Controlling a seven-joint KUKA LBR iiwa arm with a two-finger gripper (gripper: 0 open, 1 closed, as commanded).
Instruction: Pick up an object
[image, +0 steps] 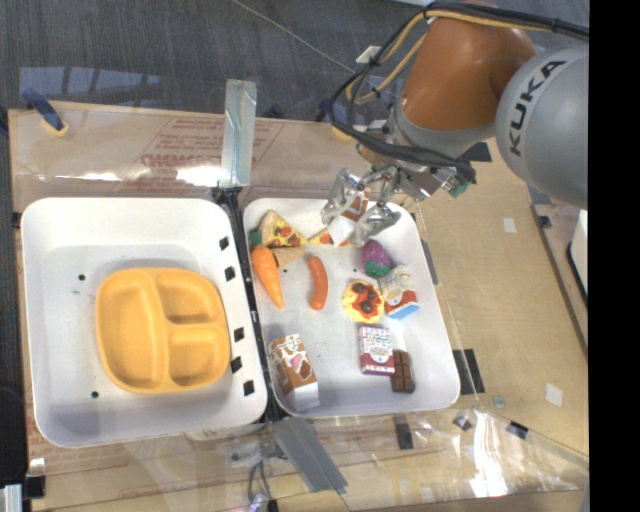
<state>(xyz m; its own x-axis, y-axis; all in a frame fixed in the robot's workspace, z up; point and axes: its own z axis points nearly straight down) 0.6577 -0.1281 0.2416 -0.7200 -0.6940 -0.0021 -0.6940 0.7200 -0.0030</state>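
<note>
Tool hanging over the crowded far end of the right bin, with a poor grasp the main risk.

The tool (365, 203) is hovering above the far rim of the right bin (436, 345), its metal fingers standing apart with nothing between them, just over a small red-and-white item (350, 210) lying against that rim. Nearer the camera from that item, a purple toy (376, 257), a pizza slice (279, 232), a carrot (266, 275) and a sausage (317, 282) are crowding together. Judging from this, a descent here is risking the fingers striking the rim or nudging the purple toy, since the target is sitting tight against the wall. A closing grip is likely to slip off such a flat piece or catch two things at once.
</note>
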